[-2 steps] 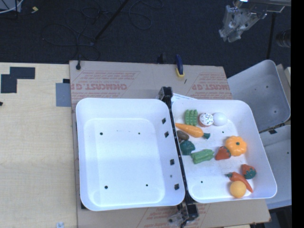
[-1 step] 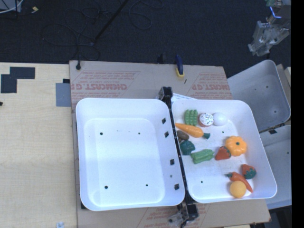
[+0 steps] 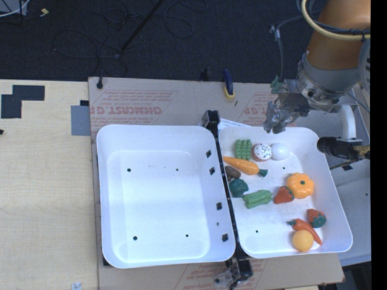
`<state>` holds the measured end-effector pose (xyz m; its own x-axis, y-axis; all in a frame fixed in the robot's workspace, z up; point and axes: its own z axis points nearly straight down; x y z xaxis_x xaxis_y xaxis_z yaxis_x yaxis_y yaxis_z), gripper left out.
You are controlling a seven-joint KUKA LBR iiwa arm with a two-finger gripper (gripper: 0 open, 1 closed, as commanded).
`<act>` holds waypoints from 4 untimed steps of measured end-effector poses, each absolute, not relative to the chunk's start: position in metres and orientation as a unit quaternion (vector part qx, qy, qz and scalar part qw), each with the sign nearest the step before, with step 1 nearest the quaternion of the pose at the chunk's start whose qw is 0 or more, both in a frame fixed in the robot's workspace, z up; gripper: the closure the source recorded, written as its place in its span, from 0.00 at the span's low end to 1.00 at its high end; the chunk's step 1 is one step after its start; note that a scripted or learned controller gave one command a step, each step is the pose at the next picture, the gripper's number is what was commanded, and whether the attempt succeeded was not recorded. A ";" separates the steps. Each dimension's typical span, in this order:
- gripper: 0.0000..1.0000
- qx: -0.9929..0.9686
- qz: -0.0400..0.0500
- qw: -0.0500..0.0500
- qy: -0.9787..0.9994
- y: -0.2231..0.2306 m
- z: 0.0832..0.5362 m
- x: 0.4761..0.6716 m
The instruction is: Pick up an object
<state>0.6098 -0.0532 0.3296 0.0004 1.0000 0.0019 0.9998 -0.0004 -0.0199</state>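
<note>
toy foods (image 3: 300,185) | perhaps a dozen — scattered | right bin (image 3: 336,210)

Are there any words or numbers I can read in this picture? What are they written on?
Red print on the brown cardboard sheet under the two white bins, above the left bin: upside down and blurred, too unclear to read for certain.
More red print on the same cardboard at its bottom edge: too small and cut off to read.
No readable text on the toy vegetables.

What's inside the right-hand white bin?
The right bin holds toy food: a carrot, a pumpkin, green pieces, a white egg and more. Whatever lies beneath these pieces is covered.
</note>
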 end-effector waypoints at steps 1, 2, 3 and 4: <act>1.00 -0.706 -0.004 -0.005 -0.708 -0.045 0.471 0.645; 1.00 -0.706 -0.001 -0.002 -0.708 -0.055 0.542 0.644; 1.00 -0.709 0.002 0.001 -0.706 -0.112 0.538 0.620; 1.00 -0.710 0.003 0.000 -0.705 -0.213 0.537 0.605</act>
